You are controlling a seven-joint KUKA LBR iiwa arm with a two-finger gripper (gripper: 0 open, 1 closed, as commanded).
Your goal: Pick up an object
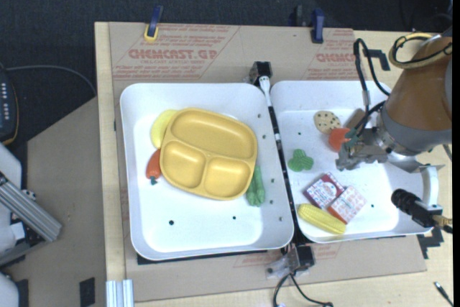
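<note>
While the gripper sits low in the right bin, jaws unreadable from here, it seems mid-reach for the red piece just beside them, needing to close squarely.

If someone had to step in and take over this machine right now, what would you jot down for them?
Gripper: low in the right bin, at a small red-orange piece; grasp unconfirmed.
Right bin: cookie, green piece, two red-and-white packets, yellow corn.
Left bin: yellow divided tray lying over a yellow item, an orange-red item and a green item.
Done: arm has reached in.
Left: secure and lift one object.
</note>
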